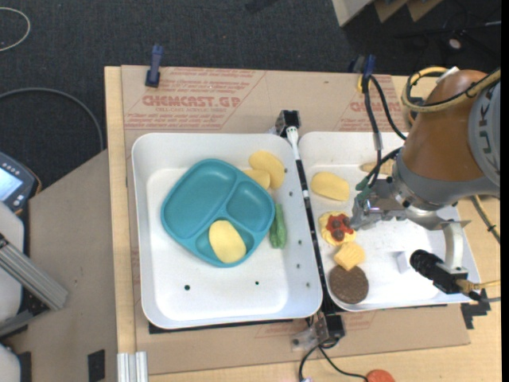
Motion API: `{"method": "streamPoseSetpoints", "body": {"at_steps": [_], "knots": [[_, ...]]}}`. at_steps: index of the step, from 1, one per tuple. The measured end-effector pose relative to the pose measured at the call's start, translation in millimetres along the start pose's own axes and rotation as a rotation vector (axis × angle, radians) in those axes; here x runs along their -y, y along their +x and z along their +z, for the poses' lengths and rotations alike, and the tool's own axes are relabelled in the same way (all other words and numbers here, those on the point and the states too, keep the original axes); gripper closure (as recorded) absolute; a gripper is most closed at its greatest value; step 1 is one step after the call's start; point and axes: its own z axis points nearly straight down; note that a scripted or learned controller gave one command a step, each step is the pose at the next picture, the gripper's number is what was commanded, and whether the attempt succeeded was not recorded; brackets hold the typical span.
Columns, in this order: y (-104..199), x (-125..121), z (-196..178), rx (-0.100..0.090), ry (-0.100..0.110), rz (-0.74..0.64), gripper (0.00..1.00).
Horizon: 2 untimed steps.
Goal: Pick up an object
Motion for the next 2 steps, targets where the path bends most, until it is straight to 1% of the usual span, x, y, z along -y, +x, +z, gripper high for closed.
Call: {"method": "streamPoseSetpoints", "body": {"at_steps": [1, 2], "knots": [[76, 21, 7, -0.005, -0.003, -0.011, 1.0], [120, 22, -134, -0.005, -0.025, -0.013, 1.0]]}}
